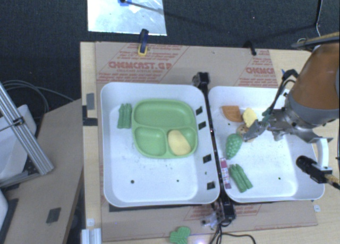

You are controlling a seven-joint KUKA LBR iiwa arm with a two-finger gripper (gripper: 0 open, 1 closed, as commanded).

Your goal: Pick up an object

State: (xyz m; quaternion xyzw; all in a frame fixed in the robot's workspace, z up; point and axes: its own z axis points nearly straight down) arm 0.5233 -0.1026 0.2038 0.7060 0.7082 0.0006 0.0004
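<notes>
In the right bin [276, 182] lie an orange slice-shaped piece [230, 112], a yellow piece [249, 116], a bumpy green oval toy [234, 145] and a green asparagus bundle [240, 177]. My gripper [253, 130] reaches in from the right, low over the bin. Its tip is just below the yellow piece and just up and right of the green oval toy. A small brownish bit [241, 129] lies right at the tip. Nothing is visibly held.
The left bin [114, 184] holds a green divided plate [159, 120] with a yellow lemon-like piece [179, 142] in its lower right compartment. A second green asparagus bundle [124, 116] lies left of that plate. A raised divider [211, 136] separates the bins.
</notes>
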